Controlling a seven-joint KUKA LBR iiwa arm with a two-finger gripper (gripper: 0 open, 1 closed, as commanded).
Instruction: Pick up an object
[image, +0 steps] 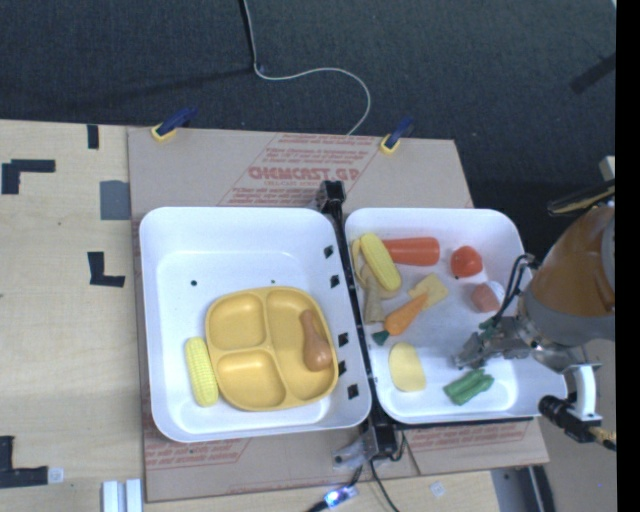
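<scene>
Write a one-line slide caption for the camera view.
Gripper low in right bin above green piece; yellow tray in left bin.

Bench (60, 330) under cardboard sheet (290, 170)

arm in from right, orange-banded wrist angled down-left, gripper (480, 348) low at near right; finger state unclear

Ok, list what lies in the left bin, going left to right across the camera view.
Corn cob → yellow divided plate → brown sausage, which lies in the plate's right compartment.
</scene>
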